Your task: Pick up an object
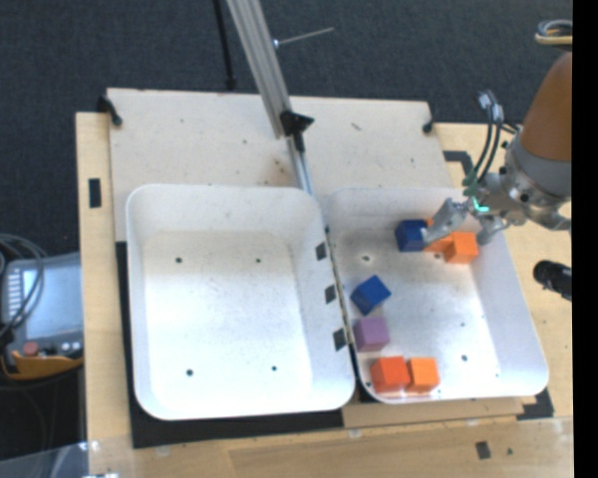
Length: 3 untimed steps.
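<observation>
the right bin (508,337) holds every block, and its far end is where a try could fail: the gripper (460,229) sits low between a dark blue block (411,235) on its left and an orange block (462,248) touching or just under its near side. whether the fingers are apart or together cannot be told, and no block shows clearly between them. closing here might catch the orange block by a corner and push it toward the right wall, or nudge the blue one aside. the arm (548,127) reaches in from the right, wrist tilted down toward the left. the left bin (140,267) lies beside. nearer sit a second blue block (370,293), a purple block (371,332) and two orange blocks (404,373) touching at the near rim.
</observation>
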Each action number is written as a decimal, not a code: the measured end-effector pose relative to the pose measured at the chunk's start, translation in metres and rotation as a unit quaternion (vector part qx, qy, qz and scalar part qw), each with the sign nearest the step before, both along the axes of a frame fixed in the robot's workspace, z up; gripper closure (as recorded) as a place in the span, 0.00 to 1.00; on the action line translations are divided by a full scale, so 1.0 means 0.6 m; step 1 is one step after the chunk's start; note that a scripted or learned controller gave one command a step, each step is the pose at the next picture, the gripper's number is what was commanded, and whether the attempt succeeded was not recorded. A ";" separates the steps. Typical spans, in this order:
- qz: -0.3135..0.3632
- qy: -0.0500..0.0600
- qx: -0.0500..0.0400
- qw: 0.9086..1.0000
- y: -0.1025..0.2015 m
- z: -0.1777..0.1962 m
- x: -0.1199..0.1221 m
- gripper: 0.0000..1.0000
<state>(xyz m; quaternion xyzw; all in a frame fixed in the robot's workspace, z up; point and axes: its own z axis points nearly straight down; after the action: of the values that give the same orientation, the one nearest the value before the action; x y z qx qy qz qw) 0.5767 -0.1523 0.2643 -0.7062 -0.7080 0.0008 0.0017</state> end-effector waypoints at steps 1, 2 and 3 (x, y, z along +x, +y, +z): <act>0.000 -0.002 0.000 1.000 0.000 0.004 0.001 0.00; 0.000 0.001 -0.001 1.000 0.013 -0.084 0.007 0.00; -0.002 0.000 -0.002 1.000 0.008 -0.154 0.008 0.00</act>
<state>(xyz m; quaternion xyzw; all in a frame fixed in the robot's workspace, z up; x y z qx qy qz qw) 0.5815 -0.1473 0.1720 -0.7078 -0.7064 0.0021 0.0007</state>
